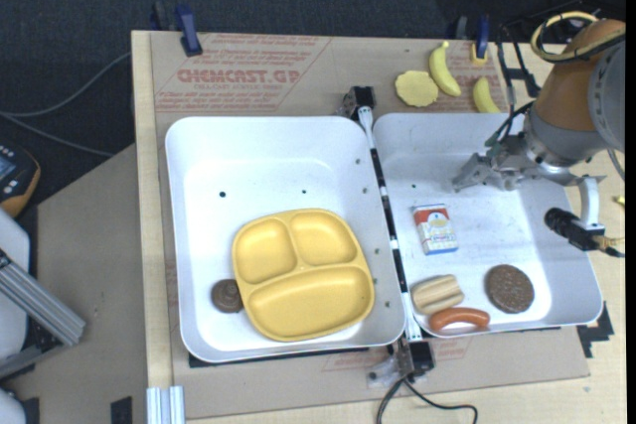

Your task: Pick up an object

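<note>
My gripper (484, 170) hangs over the back part of the right bin (397, 149), reaching in from the right below the orange band of the arm (576, 79). Nothing shows held in it. A small red and white carton (434, 229) lies in the bin in front of the gripper and a little to its left. Near the bin's front edge lie a tan bun (437, 293), a red sausage (459, 319) and a round brown patty (509, 288).
The left bin (199, 164) holds a yellow divided plate (301, 273) and a small brown disc (227, 295). Behind the right bin, on the board, lie two toy bananas (445, 70) (484, 94) and a yellow round piece (416, 87).
</note>
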Controlling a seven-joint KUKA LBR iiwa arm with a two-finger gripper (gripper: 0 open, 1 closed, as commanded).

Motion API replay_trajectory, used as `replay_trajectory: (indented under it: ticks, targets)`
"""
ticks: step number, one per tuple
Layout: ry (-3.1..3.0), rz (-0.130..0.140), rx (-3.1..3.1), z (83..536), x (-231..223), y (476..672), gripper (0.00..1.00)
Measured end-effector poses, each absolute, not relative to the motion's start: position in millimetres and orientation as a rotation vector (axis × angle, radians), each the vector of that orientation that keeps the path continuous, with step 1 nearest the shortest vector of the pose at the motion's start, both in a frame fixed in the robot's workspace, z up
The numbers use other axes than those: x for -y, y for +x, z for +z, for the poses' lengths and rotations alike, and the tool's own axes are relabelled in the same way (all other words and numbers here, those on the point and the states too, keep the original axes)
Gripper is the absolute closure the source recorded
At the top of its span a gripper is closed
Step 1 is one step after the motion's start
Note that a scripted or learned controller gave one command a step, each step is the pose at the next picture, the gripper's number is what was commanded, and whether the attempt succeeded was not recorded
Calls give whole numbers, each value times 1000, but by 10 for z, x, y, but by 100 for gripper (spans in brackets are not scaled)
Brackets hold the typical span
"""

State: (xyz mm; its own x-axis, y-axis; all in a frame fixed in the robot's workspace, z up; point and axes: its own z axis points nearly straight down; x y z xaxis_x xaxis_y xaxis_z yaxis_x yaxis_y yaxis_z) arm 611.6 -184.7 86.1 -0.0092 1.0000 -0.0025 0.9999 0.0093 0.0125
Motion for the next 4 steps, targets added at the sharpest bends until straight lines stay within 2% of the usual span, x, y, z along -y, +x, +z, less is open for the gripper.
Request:
replay_trajectory:
  ticks: [1, 2, 3, 4]
  targets:
    - [2210, 6, -2224, 854, 1497, 6700, 0]
    - [2227, -5, -2229, 842, 918, 5846, 0]
    - [2220, 1, -2222, 948, 947, 5888, 100]
    - [2221, 0, -2222, 942, 947, 5885, 0]
